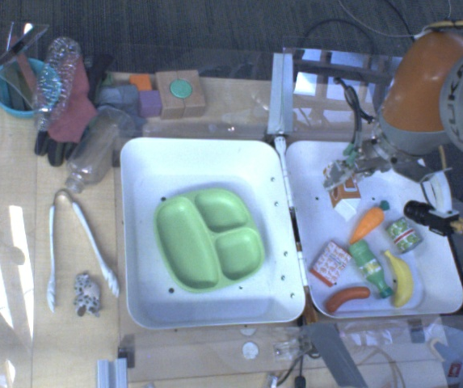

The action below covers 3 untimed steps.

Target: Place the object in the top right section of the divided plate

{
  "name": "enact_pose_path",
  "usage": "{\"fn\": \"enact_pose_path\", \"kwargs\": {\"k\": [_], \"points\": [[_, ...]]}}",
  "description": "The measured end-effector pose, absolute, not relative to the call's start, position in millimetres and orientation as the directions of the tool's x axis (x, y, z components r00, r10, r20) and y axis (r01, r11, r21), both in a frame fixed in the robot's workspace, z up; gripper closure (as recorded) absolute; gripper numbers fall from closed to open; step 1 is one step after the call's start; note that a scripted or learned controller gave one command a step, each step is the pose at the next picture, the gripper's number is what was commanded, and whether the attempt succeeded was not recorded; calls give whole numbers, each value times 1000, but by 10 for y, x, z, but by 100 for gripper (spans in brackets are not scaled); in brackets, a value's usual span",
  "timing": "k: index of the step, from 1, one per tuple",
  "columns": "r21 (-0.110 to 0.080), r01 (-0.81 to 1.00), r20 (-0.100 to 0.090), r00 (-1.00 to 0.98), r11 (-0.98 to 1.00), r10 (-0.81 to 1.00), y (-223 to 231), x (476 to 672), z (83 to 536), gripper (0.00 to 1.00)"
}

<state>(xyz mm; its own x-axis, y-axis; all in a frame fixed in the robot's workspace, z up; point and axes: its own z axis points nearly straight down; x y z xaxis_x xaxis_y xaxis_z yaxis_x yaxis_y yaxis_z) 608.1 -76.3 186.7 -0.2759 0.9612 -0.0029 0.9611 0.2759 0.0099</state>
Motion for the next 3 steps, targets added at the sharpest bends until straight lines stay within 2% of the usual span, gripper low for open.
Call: {"fn": "enact_pose_path", "kwargs": {"k": [1,2,3], "points": [[6,979,0,-205,205,979,-242,5503,1855,100],[5,986,1,-169,169,986,502,4886,1850,100],[6,986,1,-168,168,986,499,4887,1851,0]]}}
